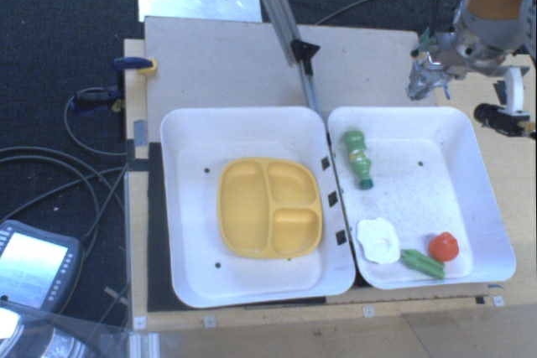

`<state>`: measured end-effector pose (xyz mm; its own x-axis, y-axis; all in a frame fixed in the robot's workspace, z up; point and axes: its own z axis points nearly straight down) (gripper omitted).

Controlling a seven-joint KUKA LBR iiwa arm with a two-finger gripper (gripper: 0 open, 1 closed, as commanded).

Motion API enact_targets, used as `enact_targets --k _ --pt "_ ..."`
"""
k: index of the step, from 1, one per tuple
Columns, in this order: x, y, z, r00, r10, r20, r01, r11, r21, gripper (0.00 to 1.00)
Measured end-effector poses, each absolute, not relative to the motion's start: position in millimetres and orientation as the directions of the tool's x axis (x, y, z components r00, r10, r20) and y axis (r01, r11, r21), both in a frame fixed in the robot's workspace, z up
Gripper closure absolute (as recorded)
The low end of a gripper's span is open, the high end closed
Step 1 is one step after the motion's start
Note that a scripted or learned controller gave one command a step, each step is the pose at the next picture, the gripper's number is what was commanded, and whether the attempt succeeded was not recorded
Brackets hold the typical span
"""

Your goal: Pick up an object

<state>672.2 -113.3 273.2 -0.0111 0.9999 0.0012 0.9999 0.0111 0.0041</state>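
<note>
Nearest, small red plastic tomato (pixel 443 246) beside green pod (pixel 422 263); gripper (pixel 419 88) hung above right white bin (pixel 482 180), fingers' state impossible to tell; needed centring before descending.

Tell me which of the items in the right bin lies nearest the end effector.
The green plastic bottle, lying near the right white bin's upper-left corner. The white fried-egg toy, green pod and red tomato sit along its near edge.
</note>
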Motion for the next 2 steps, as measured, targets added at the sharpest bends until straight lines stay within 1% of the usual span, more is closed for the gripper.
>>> enact_targets --k 1,2 --pt "668.3 -63 259 -0.011 1.0 0.002 1.0 0.011 0.001 1.0" --pt "671.6 -7 265 -0.011 1.0 0.002 1.0 0.011 0.003 1.0"
